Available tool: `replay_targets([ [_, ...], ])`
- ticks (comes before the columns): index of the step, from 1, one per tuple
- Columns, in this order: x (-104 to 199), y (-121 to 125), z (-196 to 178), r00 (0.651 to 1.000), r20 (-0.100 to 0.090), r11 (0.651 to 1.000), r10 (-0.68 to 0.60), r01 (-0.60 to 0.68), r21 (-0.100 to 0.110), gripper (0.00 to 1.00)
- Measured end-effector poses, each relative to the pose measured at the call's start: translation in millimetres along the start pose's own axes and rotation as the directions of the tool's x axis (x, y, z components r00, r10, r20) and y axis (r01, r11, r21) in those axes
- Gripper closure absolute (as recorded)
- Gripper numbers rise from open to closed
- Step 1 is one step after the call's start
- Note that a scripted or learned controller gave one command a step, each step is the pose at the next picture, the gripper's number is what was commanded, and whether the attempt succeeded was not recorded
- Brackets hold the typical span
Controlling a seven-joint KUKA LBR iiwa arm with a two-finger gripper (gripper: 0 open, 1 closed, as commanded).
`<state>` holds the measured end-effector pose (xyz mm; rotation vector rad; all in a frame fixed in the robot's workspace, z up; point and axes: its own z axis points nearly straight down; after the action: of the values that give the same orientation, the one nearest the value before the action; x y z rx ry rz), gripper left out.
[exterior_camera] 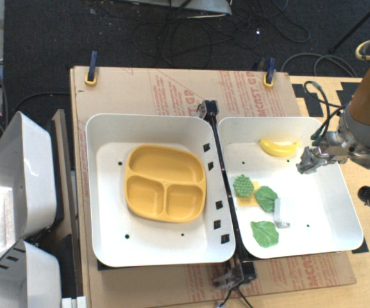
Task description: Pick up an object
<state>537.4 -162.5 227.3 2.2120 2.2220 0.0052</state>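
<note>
The gripper [310, 160] is hanging over the right bin [338, 236] at the frame's right, just beside the yellow banana [279, 147]; whether its fingers are open or closed I cannot tell. Coming down here, it is risking a miss, nudging the curved banana toward the bin wall. Green pieces [265, 197] are lying lower left, near but apart. A yellow divided tray [165, 183] is sitting in the left bin [108, 236].

The arm [364, 108] is cut off by the right edge. The small grey thing [279, 215] between the green pieces is too small to tell.
</note>
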Motion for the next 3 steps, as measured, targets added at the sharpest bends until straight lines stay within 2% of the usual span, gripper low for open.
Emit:
replay_targets([
  [1, -0.2, 1.5, -33.0, 1.0, 0.0, 1.0, 0.0, 0.0, 0.002, 1.0],
  [3, 98.9, 29.3, -35.9, 1.0, -0.002, 1.0, -0.003, 0.003, 0.005, 1.0],
])
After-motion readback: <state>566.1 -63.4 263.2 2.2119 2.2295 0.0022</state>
